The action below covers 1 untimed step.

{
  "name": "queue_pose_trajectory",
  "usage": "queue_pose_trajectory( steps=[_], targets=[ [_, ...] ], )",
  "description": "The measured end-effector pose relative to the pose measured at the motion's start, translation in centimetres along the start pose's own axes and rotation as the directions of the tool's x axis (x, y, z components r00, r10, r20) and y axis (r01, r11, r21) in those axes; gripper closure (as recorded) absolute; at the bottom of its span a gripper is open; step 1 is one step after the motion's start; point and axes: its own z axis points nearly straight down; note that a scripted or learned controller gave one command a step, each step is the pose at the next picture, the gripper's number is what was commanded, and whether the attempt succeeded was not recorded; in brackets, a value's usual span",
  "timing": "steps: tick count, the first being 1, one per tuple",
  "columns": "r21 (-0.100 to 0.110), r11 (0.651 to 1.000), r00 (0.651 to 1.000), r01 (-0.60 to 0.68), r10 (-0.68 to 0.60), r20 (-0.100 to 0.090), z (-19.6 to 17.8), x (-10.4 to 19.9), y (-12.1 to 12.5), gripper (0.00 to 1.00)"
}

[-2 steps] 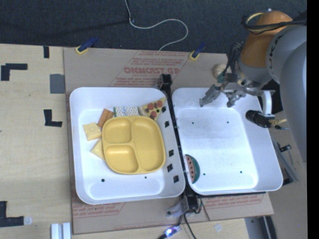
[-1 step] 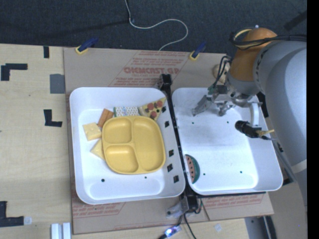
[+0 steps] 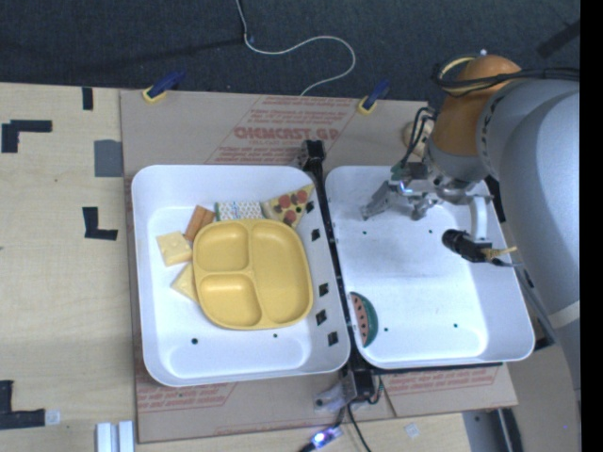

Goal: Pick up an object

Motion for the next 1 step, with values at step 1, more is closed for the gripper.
queue_pose_trajectory(
  steps=[1],
  targets=[
    [-0.002, 1.000, 1.000, 0.002, -0.002, 0.001, -1.11, 0.07, 0.07, 1.00]
  ],
)
